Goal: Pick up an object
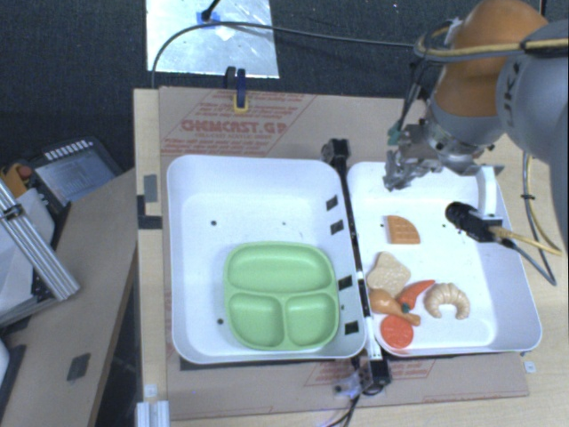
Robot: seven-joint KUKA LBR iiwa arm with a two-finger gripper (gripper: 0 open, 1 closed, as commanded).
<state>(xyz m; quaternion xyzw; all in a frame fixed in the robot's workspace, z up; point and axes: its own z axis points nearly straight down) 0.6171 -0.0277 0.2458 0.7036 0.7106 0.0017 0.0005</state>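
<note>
White plastic lined both bins. The gripper [397, 178] hovered over the right bin [516, 314]'s far end — how far its pincer stood open, we could not tell. The nearest target, a flat tan cracker [402, 229], lay just below it; we judged a straight descent best, pinching its thin edges. Nearby lay a ridged croissant [447, 300] and smooth carrot [389, 304] — rounder, likelier to roll.
</note>
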